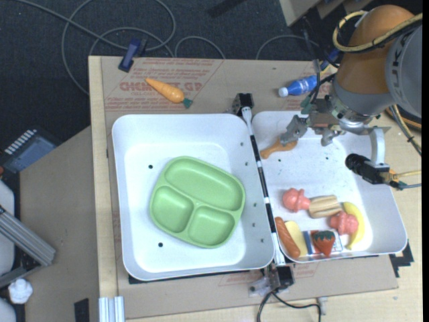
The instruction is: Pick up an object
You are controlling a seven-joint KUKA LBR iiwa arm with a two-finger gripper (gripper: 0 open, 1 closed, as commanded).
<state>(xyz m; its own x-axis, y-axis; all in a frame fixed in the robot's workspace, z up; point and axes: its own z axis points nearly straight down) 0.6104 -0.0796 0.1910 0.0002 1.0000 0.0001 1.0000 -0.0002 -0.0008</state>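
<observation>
Tool at 12 o'clock of rt bin, metal fingers apart, above curved orange plastic piece

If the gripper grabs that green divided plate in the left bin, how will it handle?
The green plate looks like rigid moulded plastic, so probably stiff and light. Lying flat in the left bin, it likely won't roll; its wide, smooth rim may slip from narrow fingers.

Dark carpet covers the floor around the bench (thin cables loop across it), and a cardboard sheet printed with red lettering lies over the bench top.
</observation>
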